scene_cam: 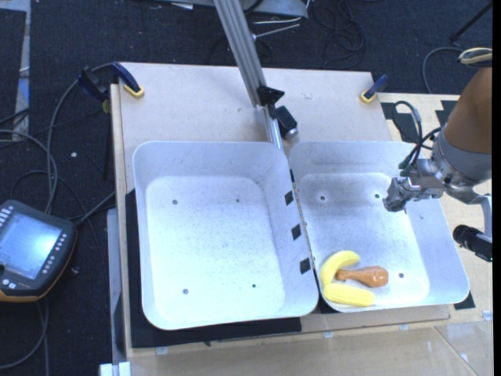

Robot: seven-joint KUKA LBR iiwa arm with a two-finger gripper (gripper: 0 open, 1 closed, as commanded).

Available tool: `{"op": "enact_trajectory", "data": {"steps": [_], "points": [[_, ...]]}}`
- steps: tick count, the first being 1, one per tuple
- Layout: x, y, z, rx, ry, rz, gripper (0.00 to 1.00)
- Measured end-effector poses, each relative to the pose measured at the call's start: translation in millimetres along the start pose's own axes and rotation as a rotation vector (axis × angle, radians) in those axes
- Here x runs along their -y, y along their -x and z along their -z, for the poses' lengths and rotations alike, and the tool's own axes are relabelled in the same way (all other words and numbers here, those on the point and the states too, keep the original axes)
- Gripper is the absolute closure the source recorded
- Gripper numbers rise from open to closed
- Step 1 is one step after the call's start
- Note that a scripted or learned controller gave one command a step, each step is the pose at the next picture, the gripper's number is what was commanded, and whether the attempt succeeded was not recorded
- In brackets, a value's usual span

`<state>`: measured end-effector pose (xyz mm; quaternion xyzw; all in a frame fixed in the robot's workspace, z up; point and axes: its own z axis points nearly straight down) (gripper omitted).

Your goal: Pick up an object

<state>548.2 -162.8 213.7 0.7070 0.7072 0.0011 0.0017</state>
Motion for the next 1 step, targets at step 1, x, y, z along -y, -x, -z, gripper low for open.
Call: {"op": "enact_trajectory", "data": {"steps": [1], "points": [[-1.0,0.1,42.3,0.000,0.000,0.000,1.00]]}}
